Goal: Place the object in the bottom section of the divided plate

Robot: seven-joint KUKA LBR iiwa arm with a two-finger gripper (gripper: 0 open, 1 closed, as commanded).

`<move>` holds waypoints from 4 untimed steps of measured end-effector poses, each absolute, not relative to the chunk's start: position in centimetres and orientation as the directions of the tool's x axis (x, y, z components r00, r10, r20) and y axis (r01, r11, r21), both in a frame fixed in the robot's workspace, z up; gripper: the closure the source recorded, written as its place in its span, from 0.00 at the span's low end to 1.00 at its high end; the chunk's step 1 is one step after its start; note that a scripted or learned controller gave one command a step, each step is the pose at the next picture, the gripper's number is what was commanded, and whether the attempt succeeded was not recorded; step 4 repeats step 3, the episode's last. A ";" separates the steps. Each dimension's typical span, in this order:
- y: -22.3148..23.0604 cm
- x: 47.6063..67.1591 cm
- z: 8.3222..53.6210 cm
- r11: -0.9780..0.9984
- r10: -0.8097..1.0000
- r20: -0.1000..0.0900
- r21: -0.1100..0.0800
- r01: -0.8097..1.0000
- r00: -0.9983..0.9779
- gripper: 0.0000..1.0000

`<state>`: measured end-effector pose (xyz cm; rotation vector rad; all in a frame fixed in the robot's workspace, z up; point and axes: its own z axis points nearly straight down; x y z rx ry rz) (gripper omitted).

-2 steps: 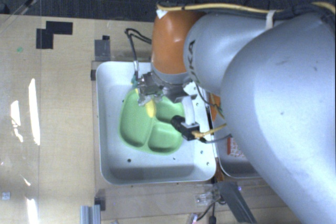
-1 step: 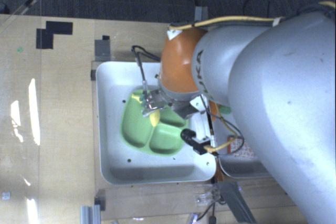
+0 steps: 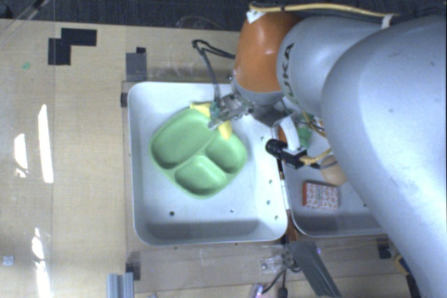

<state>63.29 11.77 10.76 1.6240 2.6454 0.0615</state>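
Claw (image 3: 222, 115) above smooth three-sectioned plate (image 3: 199, 152)

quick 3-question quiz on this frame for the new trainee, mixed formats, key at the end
1. True or false: the green divided plate lies in the left bin.
2. Which color is the object at the gripper? A red, B yellow, C blue.
3. Fill in: the patterned box lies in the ____ bin.

Key: 1 true. 2 B; the yellow object sits at the plate's upper edge, by the gripper. 3 right, meaning the right bin.
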 end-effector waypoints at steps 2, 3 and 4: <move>9.6 64.4 18.7 0.436 0.900 -0.003 0.010 0.900 -0.436 1.00; 12.7 62.6 14.0 0.465 0.886 -0.001 0.005 0.886 -0.465 1.00; 12.7 62.6 14.0 0.465 0.886 -0.001 0.005 0.886 -0.465 1.00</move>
